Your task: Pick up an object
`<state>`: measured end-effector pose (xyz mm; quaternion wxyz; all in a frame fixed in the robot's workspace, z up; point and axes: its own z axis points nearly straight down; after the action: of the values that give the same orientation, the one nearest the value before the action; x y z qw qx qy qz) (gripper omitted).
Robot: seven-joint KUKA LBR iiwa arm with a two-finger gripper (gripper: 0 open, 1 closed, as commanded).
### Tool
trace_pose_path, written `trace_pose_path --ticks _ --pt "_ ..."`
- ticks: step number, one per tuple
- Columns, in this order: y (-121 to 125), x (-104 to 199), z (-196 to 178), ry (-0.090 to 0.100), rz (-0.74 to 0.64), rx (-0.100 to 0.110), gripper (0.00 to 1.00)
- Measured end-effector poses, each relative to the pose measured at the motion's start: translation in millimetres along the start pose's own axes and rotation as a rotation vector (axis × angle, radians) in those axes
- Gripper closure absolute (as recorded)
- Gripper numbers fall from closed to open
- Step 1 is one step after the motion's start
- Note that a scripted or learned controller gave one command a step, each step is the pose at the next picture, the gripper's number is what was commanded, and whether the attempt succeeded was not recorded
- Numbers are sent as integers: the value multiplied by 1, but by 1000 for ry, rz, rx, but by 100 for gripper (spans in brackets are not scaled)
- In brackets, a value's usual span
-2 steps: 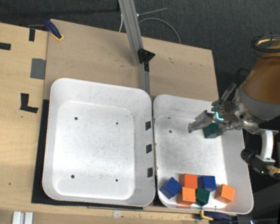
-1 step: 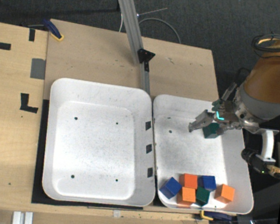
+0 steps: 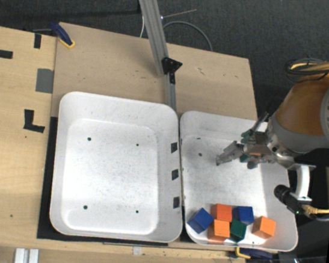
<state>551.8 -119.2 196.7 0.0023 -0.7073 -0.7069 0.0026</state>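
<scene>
While nothing sits between my fingers: my gripper [image 3: 224, 159] hangs over the bare middle of the right bin [image 3: 212, 134], up-bin from the block cluster [image 3: 232, 221].
Fingers: I cannot tell their spread; the tips read as one dark wedge pointing toward the left bin [image 3: 119, 106].
Task's thing: any block will do; all lie at the near edge of the right bin, well apart from me.
Cluster layout: blue block [image 3: 201, 219] is its outer member on the left-bin side, with free floor around it; two orange blocks [image 3: 223, 213] stacked in line, a second blue [image 3: 243, 214] and a green block [image 3: 237, 230] touching them; a lone orange block [image 3: 265, 226] on the far side from the left bin.
Best pick, my judgement: one of the outliers, since the packed middle leaves no room for my tips.
Approach: travel toward the near rim, centre over the chosen block, align with its flat faces, then drop straight.
Risk: the near wall crowds the cluster; a slanted descent could nudge blocks together.
</scene>
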Motion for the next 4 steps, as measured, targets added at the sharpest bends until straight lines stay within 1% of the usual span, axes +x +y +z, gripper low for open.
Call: trace_pose_path --ticks 1,2,3,4 --pt "5 0 62 1 -1 1 0" --pt "5 0 107 0 -2 -3 0" --pt "5 1 96 1 -2 -3 100" --pt "5 4 54 0 -2 -9 100"
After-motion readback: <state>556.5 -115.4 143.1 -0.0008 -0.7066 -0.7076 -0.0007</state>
